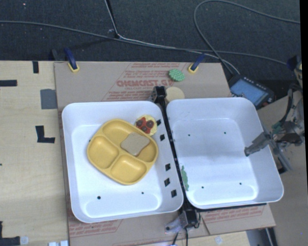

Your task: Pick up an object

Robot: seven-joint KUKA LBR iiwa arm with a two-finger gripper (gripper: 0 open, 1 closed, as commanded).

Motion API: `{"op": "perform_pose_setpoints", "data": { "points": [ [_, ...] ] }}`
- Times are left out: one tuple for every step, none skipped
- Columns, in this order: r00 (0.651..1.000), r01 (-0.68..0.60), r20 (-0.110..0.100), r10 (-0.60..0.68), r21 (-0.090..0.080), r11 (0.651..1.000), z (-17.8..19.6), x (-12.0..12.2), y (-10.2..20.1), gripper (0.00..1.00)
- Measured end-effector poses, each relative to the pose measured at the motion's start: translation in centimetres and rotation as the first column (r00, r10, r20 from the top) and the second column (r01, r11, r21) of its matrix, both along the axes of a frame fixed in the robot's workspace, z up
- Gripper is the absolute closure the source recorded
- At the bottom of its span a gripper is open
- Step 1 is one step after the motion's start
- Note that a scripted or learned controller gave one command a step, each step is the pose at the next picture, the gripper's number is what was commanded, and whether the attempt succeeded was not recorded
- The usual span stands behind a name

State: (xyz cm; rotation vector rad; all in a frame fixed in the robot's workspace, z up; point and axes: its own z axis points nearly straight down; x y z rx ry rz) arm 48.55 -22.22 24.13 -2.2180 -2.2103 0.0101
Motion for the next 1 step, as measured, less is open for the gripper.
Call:
{"op": "perform_pose_setpoints", "data": {
  "points": [
    [1.0,-0.004,0.011,0.004,-0.003,1.0,0.56,0.25,0.04,0.0]
  ]
}}
